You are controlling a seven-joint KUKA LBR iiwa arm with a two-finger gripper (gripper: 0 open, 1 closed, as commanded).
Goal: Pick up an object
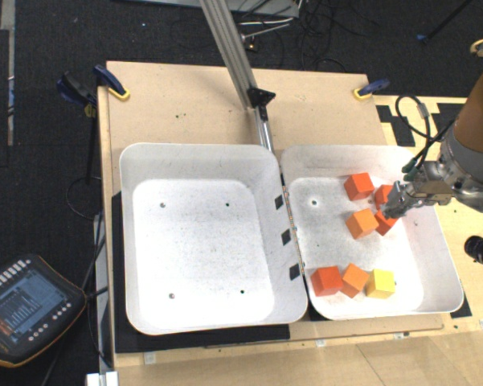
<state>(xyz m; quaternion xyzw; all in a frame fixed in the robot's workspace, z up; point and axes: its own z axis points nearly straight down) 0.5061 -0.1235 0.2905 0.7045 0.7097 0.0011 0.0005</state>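
Several small blocks lie in the right bin (434, 296). An orange block (358, 186) sits near the bin's middle, and another orange block (361, 223) lies just below it. A red block (385, 217) shows partly under my gripper (393, 208), which is low over it at the right side of the bin. Along the front of the bin a red-orange block (327, 281), an orange block (354, 279) and a yellow block (382, 283) stand in a row. The fingertips are hidden against the red block.
The left bin (145, 215) stands beside the right one, with black clips along their shared edge. A slanted metal pole (229, 43) rises at the back. Cables (418, 119) trail at the right. A teach pendant (24, 308) lies off the bench at the left.
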